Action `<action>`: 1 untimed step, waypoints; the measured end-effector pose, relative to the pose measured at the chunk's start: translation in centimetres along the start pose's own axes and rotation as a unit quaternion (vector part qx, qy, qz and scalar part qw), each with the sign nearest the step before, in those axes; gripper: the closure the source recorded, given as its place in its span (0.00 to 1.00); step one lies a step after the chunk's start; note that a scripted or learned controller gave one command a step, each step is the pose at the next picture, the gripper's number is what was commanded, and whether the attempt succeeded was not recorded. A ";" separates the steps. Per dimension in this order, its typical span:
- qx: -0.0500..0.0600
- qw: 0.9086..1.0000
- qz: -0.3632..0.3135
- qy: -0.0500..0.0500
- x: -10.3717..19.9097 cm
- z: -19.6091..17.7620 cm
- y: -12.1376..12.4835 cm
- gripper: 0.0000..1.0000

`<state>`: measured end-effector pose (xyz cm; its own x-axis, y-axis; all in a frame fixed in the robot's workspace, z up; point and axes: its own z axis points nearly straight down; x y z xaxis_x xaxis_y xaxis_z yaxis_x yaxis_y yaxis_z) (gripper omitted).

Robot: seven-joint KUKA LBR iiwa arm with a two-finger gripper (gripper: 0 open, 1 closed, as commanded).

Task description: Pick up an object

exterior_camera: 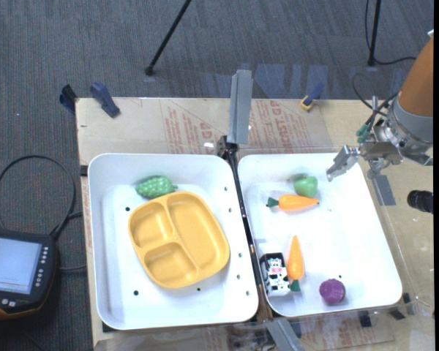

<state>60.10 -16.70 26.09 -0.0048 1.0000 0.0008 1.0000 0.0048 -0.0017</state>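
**Gripper poised at the right bin's upper edge, carrot just below and left**

Right of centre in the frame, inside the right bin (pixel 377 229), lies the likeliest target: an orange toy carrot (pixel 298 203) on its side, long axis running left to right across the picture, green stem end to the left. Touching or just behind its upper right end sits a small green pepper-like toy (pixel 305 186). Lower in the same bin a second carrot (pixel 295 258) lies with its long axis nearly up and down the frame, its lower end beside a black-and-white cow-patterned block (pixel 276 274); a purple round toy (pixel 332 291) rests near the bin's lower right corner.

The gripper (pixel 355 161) hangs over the upper right part of that bin, reaching in from the right edge of the frame. Its two fingers stand apart with nothing between them. From it, the horizontal carrot lies down and to the left, near but not under it, so I judge the coming move to be a shift toward frame left and a descent, with the fingers closing across the carrot's short width.

Further out, the left bin (pixel 106 196) holds a yellow divided tray (pixel 178 238) and a bumpy green toy (pixel 154 187) near its upper left.
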 end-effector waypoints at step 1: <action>0.006 0.999 0.036 0.001 4.7 10.9 -2.7 0.00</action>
<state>57.33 -11.97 15.22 0.0670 0.9977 0.0021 0.9977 -0.0670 -0.0133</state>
